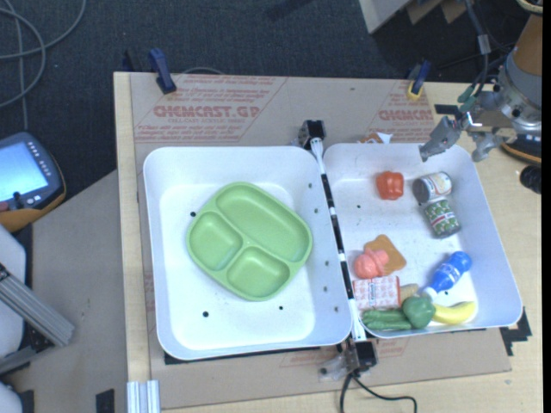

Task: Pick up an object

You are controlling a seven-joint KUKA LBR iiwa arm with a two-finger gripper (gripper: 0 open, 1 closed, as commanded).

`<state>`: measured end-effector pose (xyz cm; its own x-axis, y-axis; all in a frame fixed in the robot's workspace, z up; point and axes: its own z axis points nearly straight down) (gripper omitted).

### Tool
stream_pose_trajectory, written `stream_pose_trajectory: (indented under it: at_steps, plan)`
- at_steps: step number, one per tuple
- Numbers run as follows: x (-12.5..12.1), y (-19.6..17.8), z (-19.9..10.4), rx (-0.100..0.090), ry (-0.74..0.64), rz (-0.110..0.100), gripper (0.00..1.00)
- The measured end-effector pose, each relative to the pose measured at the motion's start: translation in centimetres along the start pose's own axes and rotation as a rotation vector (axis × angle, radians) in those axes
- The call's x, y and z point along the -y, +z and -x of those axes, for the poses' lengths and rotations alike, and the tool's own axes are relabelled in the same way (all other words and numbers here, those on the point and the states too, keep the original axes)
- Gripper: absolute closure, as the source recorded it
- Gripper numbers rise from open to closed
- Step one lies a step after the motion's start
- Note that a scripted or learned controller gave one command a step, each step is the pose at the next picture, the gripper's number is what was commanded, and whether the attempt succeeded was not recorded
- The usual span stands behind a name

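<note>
The gripper [456, 136] hangs over the top right corner of the right bin [495, 231]; its two grey fingers [437, 141] stand apart, with nothing between them. Just below and to its left lie a can [433, 186] on its side and a dark green jar [442, 218], touching end to end, and a red pepper [390, 185] a little further left. Lower down sit an orange and pink toy [376, 258], a blue bottle [449, 271] on a slant, and along the bottom wall a red-and-white pack [376, 292], green vegetables [403, 314] and a banana [457, 312], crowded together. The left bin [168, 196] holds a green divided tray [250, 240], tilted in plan. Both bins rest on a brown board [215, 106] held by blue clamps [160, 69], over dark carpet. The arm is cut off at the right edge. A screen [26, 175] is partly cut off at the left.
</note>
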<state>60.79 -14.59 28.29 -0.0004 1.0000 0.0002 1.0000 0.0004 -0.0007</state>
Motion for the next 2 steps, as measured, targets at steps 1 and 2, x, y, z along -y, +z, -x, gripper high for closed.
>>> stream_pose_trajectory:
  at_steps: [1,2]
  plan:
    - [-2.1,13.2,6.1,-0.001,0.005,-0.011,0.0]
    - [-0.8,20.1,5.5,-0.002,0.001,-0.008,0.0]
